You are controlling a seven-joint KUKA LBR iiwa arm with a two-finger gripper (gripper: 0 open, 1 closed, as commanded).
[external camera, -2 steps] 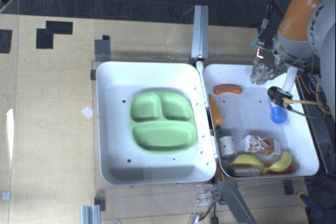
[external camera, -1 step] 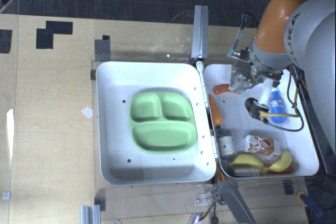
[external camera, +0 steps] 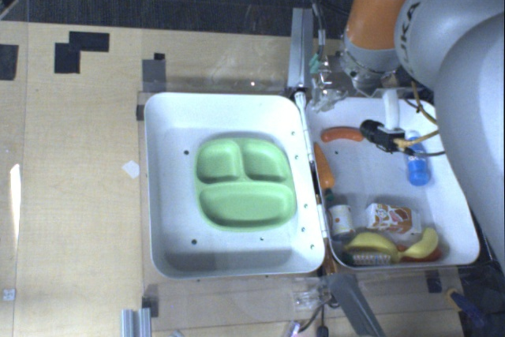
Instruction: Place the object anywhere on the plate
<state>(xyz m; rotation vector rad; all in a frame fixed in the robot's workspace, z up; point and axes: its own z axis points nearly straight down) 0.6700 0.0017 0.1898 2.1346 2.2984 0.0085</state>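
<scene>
The green plate (external camera: 245,181), split into three compartments, lies in the left bin (external camera: 170,249) with nothing on it. The right bin (external camera: 461,237) holds the loose objects: an orange-red sausage (external camera: 341,135), a carrot (external camera: 323,167) along the left wall, a blue bottle (external camera: 418,170), a small can (external camera: 339,219), a snack packet (external camera: 390,217) and bananas (external camera: 398,246). The gripper (external camera: 325,84) hangs over the back left corner of the right bin, just behind the sausage. I see no object in it.
The grey arm with its orange band (external camera: 379,0) fills the upper right and covers the right bin's far side. A black cable fitting (external camera: 380,135) hangs over the bin's middle. A metal divider (external camera: 298,51) stands between the bins at the back.
</scene>
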